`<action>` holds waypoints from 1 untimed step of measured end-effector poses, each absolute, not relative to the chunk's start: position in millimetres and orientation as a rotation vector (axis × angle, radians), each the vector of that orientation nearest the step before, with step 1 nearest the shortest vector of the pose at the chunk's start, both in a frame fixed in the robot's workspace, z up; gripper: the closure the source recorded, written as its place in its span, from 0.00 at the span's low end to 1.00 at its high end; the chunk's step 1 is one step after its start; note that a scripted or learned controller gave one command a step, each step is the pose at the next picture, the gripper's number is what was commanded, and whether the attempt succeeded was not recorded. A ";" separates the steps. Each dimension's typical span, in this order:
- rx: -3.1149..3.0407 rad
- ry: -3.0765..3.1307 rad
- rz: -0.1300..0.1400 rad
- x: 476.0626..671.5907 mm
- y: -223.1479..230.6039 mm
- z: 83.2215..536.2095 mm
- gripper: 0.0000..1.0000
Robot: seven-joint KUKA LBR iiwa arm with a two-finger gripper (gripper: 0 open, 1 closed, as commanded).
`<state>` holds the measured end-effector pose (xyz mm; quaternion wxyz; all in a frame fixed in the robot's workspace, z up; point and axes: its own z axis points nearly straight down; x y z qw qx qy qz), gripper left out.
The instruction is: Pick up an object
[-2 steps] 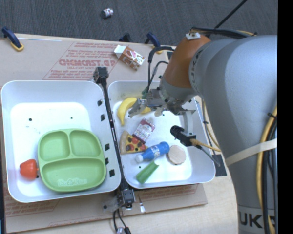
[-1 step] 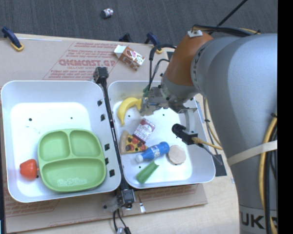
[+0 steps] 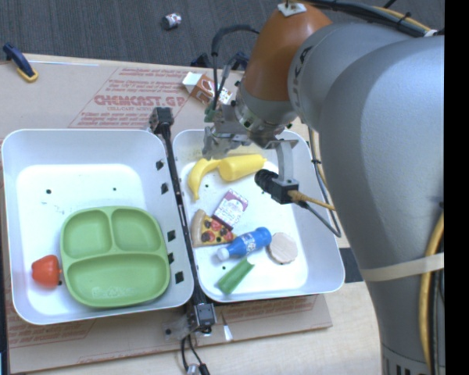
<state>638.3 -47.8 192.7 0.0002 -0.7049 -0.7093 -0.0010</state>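
Claw (image 3: 219,148) hovers beside banana (image 3: 199,175); cardboard (image 3: 133,100) reads "CHEMCAST GP".

The grey arm (image 3: 375,155) takes up the right side of the frame, its broad body running from the lower right up toward the upper middle. The orange band (image 3: 277,53) sits near the top centre, where the arm bends downward into the wrist. Below the band, the end effector (image 3: 234,141) points down at the upper middle of the frame, its metal parts crowded beneath the wrist.
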 end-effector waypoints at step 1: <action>-2.215 -2.226 0.003 583.7 -53.4 207.4 1.00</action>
